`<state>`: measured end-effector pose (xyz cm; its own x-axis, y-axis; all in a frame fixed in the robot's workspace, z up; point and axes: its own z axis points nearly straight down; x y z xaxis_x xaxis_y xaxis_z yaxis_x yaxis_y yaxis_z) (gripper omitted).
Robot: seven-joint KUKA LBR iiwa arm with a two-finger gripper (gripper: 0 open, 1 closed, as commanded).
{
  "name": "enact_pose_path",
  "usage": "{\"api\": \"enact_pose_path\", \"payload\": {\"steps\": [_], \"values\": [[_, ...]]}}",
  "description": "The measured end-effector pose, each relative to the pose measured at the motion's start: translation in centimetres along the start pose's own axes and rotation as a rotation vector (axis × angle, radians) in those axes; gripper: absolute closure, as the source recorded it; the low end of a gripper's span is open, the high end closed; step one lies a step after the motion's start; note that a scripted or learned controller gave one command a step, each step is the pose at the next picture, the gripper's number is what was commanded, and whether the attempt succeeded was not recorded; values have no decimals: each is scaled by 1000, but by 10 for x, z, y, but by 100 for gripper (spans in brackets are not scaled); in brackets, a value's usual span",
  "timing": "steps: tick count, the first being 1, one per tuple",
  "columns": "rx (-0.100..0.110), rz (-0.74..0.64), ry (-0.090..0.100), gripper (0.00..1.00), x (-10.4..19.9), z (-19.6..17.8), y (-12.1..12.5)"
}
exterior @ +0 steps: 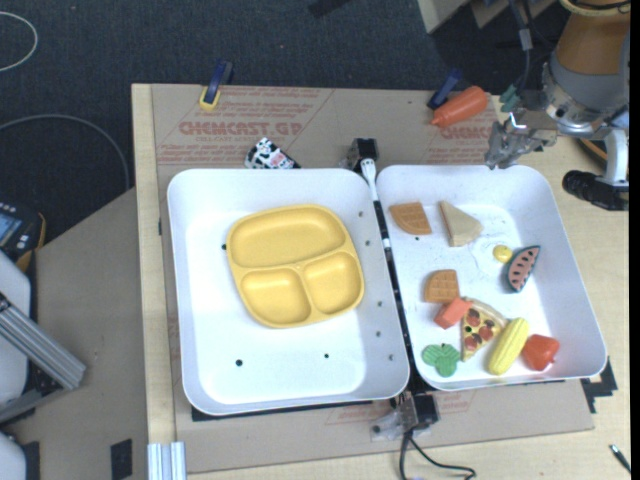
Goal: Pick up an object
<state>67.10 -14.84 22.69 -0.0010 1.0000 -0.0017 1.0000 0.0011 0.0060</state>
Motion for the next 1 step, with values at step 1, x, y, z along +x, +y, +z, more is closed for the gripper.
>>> {"api": "enact_pose_path", "payload": {"steps": [1], "values": [[8, -2, 3, 100, 38, -7, -23]]}}
